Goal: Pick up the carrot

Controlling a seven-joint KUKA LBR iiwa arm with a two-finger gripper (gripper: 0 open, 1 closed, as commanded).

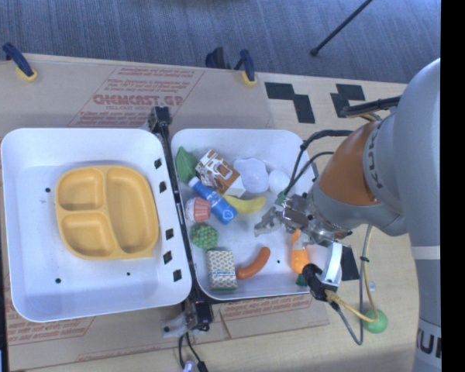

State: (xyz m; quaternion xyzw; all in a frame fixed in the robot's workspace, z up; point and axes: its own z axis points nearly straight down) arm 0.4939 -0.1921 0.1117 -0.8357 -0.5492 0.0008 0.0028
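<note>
We see the carrot (pixel 298 256) at the right edge of the right bin (pixel 240 139), an orange body with a hint of green at its lower end, lying just under the arm's wrist and partly covered by it. The end effector (pixel 283 217) sits just up and left of it, so the carrot lies down and right, its long axis seemingly running top to bottom, though too much is hidden to be sure. Whether the end effector is apart or together we cannot tell
</note>
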